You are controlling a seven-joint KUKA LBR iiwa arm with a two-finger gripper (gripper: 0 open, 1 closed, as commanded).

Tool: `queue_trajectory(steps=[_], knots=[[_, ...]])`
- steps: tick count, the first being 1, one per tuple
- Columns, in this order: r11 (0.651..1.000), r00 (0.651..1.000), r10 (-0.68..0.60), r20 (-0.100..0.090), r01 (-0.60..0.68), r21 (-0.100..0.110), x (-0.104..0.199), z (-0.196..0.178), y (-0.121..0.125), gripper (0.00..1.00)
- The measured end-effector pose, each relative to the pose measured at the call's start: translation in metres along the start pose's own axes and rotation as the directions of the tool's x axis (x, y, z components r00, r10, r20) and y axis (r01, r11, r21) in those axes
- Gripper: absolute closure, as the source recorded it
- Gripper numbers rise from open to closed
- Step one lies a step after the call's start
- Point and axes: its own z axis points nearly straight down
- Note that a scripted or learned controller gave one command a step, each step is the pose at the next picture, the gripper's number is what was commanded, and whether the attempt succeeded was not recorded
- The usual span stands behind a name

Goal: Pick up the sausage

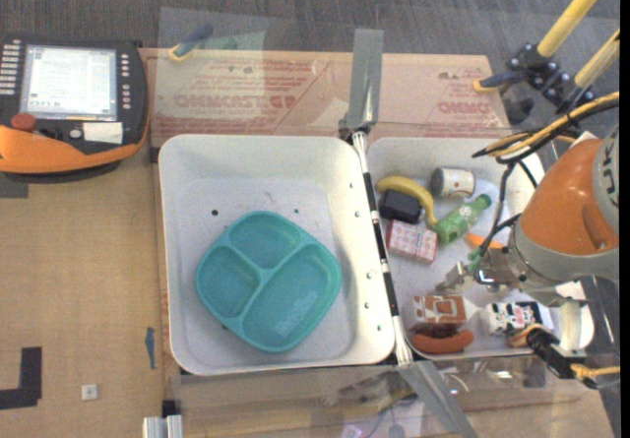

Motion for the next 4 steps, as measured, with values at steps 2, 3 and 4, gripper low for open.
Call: queue_trajectory(steps=[2,3,4], knots=[[1.0,1.0,0.001,-0.001,-0.001,-0.001,0.0,-0.008,0.001,1.0],[0.987,0.987,0.162,0.001,-0.162,0.008,0.055,-0.159,0.001,1.0],[0.996,0.996,0.091,0.001,-0.091,0.008,0.128,-0.184,-0.008,1.0]])
